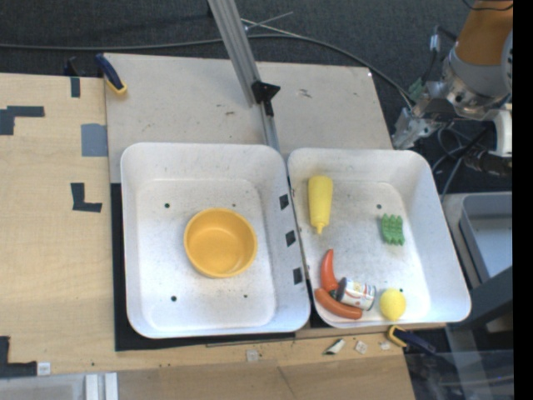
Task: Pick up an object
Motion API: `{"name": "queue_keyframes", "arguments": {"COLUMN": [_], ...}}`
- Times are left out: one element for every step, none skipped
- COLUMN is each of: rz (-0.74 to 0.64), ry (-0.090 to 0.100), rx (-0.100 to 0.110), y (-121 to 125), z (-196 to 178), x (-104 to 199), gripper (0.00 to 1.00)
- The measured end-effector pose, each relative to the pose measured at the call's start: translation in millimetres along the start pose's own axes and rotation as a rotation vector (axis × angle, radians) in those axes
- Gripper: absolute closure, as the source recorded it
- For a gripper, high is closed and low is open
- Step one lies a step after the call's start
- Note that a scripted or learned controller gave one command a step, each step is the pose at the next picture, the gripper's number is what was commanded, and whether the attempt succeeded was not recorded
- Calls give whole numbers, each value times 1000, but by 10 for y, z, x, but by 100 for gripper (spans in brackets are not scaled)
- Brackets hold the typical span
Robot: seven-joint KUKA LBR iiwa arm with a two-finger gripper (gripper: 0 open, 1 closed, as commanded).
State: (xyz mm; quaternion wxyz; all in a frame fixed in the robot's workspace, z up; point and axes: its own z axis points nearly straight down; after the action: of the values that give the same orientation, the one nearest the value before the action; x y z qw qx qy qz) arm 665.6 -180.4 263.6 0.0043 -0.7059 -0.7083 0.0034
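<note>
1. The right bin (366,163) is the landmark; it lies on the table (50,223), and its left rim touches the right rim of the left bin (141,223).
2. The arm (481,44) hangs beyond the right bin's far right corner, outside the rim and over dark floor; its lower end is blurred against cables, so I cannot tell whether the jaws are wide or narrow; nothing is seen between them.
3. Things to pick all lie inside the right bin; a yellow bottle (320,203) lies lengthwise near the left wall, in the far half; a green piece (392,229) sits alone toward the right wall, with bare floor on every side.
4. The near edge of the right bin is crowded; a red pepper (328,267) curves up from the near left corner; a sausage (337,305) lies along the near wall, touching it or nearly so; a small can (358,292) lies on its side just beside both; a lemon (392,304) sits just right of the can, close to the near wall.
5. The middle and the far right part of the right bin's floor are bare white.
6. Left of the right bin, a yellow bowl (220,242) stands upright at the middle of the left bin, apart from all its walls.
7. A metal post (237,48) slants in from the far side and ends near the right bin's far left corner.
</note>
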Motion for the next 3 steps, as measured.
{"name": "queue_keyframes", "arguments": {"rz": [0, -1, -2], "ry": [0, -1, 0], "rx": [0, 5, 7], "y": [0, 39, 37], "z": [0, 712, 1418], "x": [0, 12, 62], "gripper": [0, 0, 0]}}
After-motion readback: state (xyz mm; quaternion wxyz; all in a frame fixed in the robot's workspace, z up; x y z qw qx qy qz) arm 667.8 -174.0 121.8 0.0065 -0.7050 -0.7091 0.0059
